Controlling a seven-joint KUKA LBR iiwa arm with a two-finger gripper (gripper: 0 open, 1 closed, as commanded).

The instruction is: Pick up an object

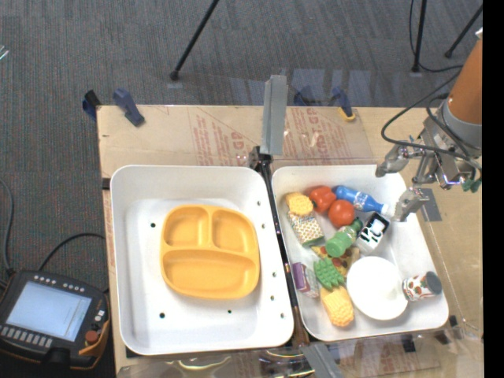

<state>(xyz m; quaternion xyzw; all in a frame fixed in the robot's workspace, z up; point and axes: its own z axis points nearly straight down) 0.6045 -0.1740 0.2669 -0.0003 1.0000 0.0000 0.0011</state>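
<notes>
Camera view: grey two-finger end effector (411, 186) open, empty, over right bin's far edge; risks snagging crowded red plastic tomato (341, 213) neighbours.

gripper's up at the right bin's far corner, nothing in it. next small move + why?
Probably ease the gripper down and left toward the blue bottle. Its fingers look open with nothing between them, it sits above the right bin, and the bottle is the nearest item.

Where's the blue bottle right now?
The blue bottle lies near the far edge of the right bin, just right of the red tomatoes, left of the end effector.
</notes>
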